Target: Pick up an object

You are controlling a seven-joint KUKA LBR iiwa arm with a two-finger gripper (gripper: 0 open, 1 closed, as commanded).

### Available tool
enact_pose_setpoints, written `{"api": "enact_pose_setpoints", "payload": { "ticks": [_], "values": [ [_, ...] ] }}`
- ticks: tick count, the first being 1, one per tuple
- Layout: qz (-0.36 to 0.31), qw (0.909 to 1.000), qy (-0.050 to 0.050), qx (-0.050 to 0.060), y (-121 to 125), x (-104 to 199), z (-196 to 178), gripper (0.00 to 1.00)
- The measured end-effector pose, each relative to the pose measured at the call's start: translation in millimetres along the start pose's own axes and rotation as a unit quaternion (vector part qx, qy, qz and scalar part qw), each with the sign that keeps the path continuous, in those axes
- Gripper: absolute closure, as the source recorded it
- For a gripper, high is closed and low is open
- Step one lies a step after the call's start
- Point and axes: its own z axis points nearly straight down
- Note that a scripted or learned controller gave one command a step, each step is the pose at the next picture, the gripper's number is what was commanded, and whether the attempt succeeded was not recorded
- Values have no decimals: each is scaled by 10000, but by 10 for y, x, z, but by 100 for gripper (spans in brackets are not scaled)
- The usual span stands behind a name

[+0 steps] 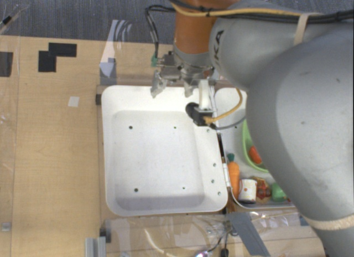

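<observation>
Grey metal fingers (172, 87) hang spread apart with nothing between them, over the top rim of the left bin (157, 156) at upper centre. Objects lie well apart at lower right: a carrot (234, 176), a small jar (248, 190) and a green bowl (251, 153), crowded under the arm (287, 78).

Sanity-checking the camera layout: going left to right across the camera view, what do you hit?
Black marks on the bench → left bin → gripper over its far rim → carrot in the right bin → green bowl → arm, which covers the rest.
</observation>
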Motion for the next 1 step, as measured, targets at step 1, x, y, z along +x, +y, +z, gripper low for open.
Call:
{"api": "enact_pose_setpoints", "payload": {
  "ticks": [1],
  "values": [
    [-703, 9975, 3, -19, 18, 568, -141, 0]
  ]
}}
